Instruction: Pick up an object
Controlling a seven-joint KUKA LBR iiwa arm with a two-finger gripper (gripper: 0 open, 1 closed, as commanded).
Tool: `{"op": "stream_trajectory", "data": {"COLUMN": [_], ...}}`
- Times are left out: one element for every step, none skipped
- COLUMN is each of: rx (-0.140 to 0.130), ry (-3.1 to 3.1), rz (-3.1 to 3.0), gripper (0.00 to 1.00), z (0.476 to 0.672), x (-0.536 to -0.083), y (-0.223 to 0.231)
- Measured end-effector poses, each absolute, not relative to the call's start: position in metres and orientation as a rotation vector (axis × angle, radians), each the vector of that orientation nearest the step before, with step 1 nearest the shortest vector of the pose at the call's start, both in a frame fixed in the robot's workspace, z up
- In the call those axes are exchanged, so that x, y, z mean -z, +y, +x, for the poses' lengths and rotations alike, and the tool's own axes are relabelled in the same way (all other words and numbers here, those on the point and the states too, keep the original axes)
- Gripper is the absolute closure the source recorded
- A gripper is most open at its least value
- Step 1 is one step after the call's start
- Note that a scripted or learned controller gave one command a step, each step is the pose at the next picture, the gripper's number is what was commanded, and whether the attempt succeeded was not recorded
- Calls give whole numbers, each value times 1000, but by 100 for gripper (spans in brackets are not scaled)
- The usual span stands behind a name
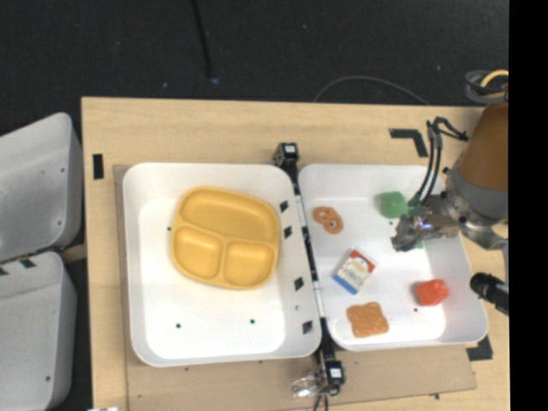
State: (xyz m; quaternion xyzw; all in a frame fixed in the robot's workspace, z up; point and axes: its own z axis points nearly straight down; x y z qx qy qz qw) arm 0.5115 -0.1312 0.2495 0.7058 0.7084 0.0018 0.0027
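At right of frame, the pincer (409, 235) hangs beside a green block (393, 203); its grip state is unclear, nothing lifted yet.

A: What do we count on the table (103, 135)?

B: We count two white bins: the left bin (145, 315) and the right bin (360, 182).

A: And within them?

B: We count one yellow divided plate (226, 236), one pretzel (327, 219), one green object (392, 203), one small carton (354, 271), one red object (431, 292) and one toast slice (368, 319).
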Motion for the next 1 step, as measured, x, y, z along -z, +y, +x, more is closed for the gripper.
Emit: {"op": "stream_trajectory", "data": {"rx": [-4], "ry": [2228], "rz": [2212], "gripper": [100], "z": [514], "x": [-253], "y": [-84]}}
